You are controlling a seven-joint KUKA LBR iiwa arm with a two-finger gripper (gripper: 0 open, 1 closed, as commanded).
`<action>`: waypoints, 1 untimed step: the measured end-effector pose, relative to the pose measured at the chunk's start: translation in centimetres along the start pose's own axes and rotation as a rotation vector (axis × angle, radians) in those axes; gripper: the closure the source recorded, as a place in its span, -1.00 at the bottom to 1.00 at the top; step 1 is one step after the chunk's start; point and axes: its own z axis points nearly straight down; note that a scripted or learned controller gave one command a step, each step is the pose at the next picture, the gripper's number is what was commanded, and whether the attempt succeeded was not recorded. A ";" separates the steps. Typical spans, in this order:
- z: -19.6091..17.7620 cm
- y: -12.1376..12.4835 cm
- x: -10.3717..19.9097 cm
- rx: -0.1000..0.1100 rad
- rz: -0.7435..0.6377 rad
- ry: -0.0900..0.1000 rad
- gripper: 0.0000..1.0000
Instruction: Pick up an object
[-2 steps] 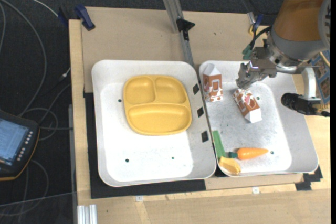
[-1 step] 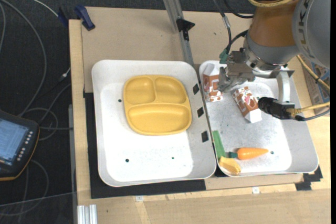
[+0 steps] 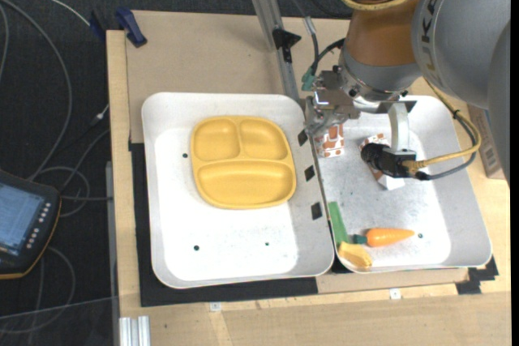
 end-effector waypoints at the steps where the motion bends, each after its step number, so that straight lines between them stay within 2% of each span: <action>1: 0.2 0.2 4.7 0.001 0.001 -0.001 1.00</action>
